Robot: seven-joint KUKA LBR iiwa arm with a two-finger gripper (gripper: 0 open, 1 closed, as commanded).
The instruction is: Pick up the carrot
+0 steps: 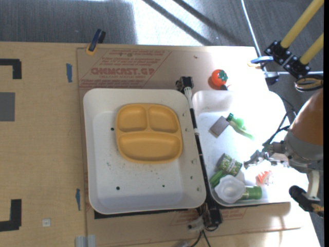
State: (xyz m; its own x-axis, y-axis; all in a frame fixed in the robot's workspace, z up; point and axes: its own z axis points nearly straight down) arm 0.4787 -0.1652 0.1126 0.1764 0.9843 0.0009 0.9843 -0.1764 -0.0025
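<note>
The carrot [263,177] is lying in the right bin [205,104], near its lower right corner, as a small orange shape washed out by strong sunlight. The claw [257,158] is hanging just up and left of it, reaching in from the arm's wrist at the right edge. Glare is swallowing its tips, so I cannot tell how it is set, and nothing is showing between them.

Several things could be going wrong from here. The carrot is sitting close beside a white cup [230,188], a green bottle [252,192] and a green can [228,164] — a descent landing slightly to the left would probably be nudging or closing on one of those instead. The carrot is also near the bin's rim, so the claw may be striking the wall on the way down. Small and low as it looks, it could be slipping out sideways as the claw is closing.

The left bin [97,153] is holding a yellow divided plate [149,133], well apart from the action. A toy tomato [218,78] is resting on the surface above the right bin.

As for writing — the cardboard sheet [123,68] under the bins is carrying red print that seems to be reading "CHEMCAST GP"; the smaller lines around it are too fine to make out. The can's label is unreadable.
</note>
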